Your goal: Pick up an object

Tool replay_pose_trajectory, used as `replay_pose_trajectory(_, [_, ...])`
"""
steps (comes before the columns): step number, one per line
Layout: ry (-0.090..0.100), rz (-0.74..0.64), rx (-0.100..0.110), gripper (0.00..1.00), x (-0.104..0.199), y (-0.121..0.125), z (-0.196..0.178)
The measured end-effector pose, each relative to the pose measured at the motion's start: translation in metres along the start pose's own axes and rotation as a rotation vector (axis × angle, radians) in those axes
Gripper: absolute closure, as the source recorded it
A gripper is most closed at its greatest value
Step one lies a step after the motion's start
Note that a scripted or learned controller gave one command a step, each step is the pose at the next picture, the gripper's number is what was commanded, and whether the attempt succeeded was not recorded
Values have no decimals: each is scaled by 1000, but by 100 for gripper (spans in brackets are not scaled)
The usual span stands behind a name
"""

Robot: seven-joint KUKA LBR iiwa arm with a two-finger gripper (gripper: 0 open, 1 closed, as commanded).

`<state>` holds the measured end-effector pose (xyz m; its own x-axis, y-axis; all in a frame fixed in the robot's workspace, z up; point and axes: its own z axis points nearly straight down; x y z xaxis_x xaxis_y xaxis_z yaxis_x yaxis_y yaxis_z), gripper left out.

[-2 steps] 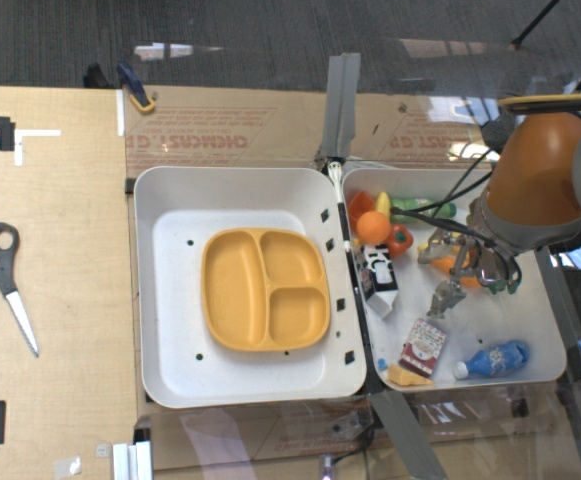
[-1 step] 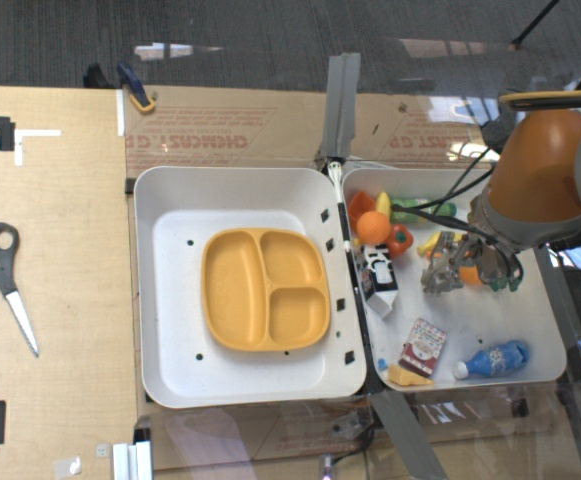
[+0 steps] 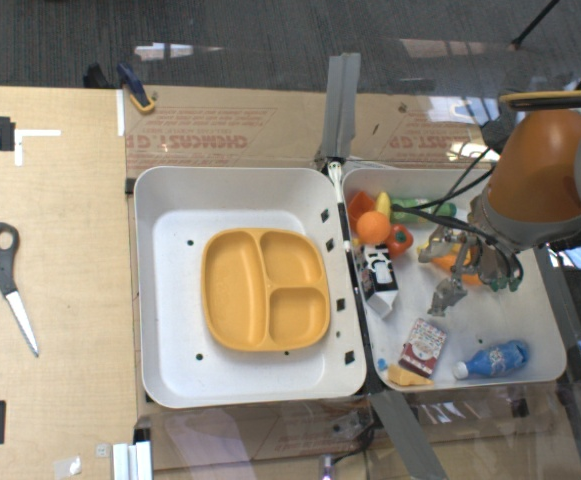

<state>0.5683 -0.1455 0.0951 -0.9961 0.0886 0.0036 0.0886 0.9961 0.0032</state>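
- The gripper hangs over the right bin; its jaws are blurred, so I cannot tell their state.
- Perhaps a toy sits half-hidden under the arm.
- Orange ball lies near the divider.

1. This looks like a robot lab or workshop.
2. A big robot arm reaches over two white bins on a wooden bench.
3. Scissors lie near the bench's left edge.

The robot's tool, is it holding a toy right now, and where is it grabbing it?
Nothing is between the tool's fingers. It hangs open above bare bin floor, apart from the snack packet and blue bottle.
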Motion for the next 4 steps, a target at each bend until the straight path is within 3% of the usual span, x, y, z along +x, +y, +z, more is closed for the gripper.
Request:
replay_pose_trajectory(1, [-4, 211, 2, 0, -38, 3, 5])
replay_pose_trajectory(2, [-3, 209, 2, 100, -39, 4, -1])
replay_pose_trajectory(3, [-3, 209, 2, 0, -39, 4, -1])
replay_pose_trajectory(4, [-2, 208, 2, 100, -39, 4, -7])
